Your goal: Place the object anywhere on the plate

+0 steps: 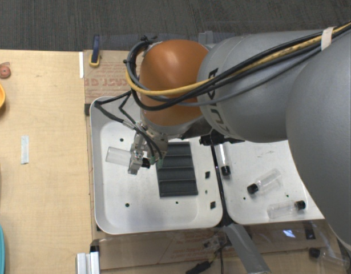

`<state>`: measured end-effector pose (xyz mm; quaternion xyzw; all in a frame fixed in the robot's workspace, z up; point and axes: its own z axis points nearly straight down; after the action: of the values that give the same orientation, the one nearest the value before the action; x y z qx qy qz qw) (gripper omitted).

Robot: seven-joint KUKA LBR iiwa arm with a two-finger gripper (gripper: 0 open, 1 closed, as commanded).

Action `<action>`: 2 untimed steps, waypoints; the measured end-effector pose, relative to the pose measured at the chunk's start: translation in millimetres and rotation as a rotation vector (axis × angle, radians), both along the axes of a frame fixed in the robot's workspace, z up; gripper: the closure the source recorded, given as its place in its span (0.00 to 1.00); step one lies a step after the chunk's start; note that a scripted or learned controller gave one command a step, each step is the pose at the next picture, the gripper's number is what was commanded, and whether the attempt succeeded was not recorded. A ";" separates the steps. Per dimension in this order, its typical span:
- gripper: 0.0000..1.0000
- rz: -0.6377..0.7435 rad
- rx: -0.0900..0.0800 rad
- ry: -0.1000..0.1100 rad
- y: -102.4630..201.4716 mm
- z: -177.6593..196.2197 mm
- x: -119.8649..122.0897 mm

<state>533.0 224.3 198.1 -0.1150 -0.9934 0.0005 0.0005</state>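
In the left bin [107,210] lies a dark ribbed rectangular plate [177,173], flat and just right of the bin's middle. A small clear, pale object [115,154] rests on the bin floor to the plate's left. My gripper [137,162] hangs below the orange wrist band [166,84], between the clear object and the plate's left edge. Its tip is close to the object's right end, and I cannot tell whether it touches it. The arm hides the top end of the plate.
The right bin [261,153] holds three clear vials with black caps: one [222,160] near the divider, one [263,182] in the middle, one [286,209] near the front. The big grey arm covers the upper right. Wooden benchtop [44,130] lies left of the bins.
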 end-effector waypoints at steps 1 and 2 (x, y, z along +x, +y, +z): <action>1.00 0.188 0.001 -0.003 3.3 -9.1 47.9; 1.00 0.238 0.001 -0.005 3.3 66.4 112.4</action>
<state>645.4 227.6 264.5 0.0036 -1.0000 -0.0003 -0.0019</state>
